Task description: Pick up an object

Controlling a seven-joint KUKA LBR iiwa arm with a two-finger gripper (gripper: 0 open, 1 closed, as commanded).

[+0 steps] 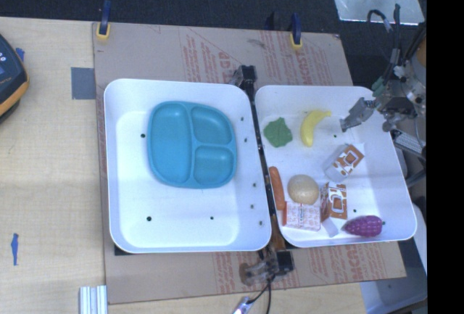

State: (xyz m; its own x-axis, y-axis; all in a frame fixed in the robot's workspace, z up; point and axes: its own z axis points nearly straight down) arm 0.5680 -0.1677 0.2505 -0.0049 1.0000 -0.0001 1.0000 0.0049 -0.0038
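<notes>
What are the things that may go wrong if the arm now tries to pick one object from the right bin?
The gripper sits near the right bin's far rim, apart from every object. The potato, carrot and packets lie crowded together, so a grasp there may catch two things or push one away. The banana is curved and may slip.

Two white bins side by side on bench.
Left bin [123, 160]: blue divided plate [192, 144]. Right bin [377, 160]: green piece [278, 133], banana [312, 125], carrot [276, 189], potato [304, 189], purple item [362, 226], small cartons [346, 160]. Gripper [357, 117] over far right of right bin.
</notes>
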